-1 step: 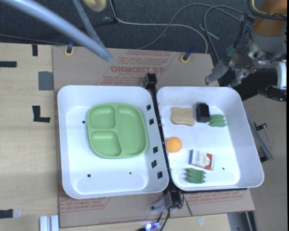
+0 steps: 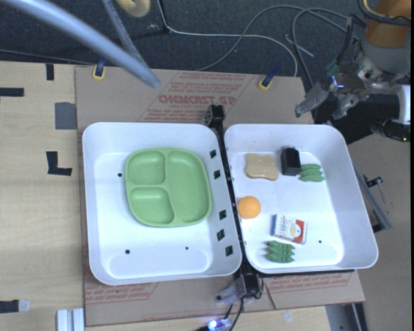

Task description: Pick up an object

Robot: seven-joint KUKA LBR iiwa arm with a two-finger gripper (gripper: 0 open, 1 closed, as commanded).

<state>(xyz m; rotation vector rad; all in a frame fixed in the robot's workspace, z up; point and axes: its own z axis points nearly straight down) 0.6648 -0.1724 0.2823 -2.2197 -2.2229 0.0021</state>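
Right bin (image 2: 345, 205), contents: a slice of toast (image 2: 261, 166) lies near the back left, just beside a small black block (image 2: 290, 161), which in turn touches or nearly touches a green pea pod (image 2: 311, 174) on its right. An orange ball (image 2: 249, 207) sits close to the bin's left wall, in front of the toast. A small white carton with red and blue print (image 2: 289, 228) lies near the middle, and a second green pea pod (image 2: 280, 252) lies just in front of it, near the front edge. All six objects rest on the bin floor, apart from the arm.

Gripper (image 2: 329, 99): raised above the bench beyond the right bin's back right corner, outside the bin, with nothing between its fingers; the two fingers appear spread apart. The orange band (image 2: 388, 19) of the arm shows above the wrist at the upper right.

Left bin (image 2: 96, 185): holds a green divided tray (image 2: 169, 186) with three compartments, lying flat at the centre.

Both bins stand side by side on a cardboard sheet (image 2: 193, 92) laid over the wooden bench (image 2: 27, 192).
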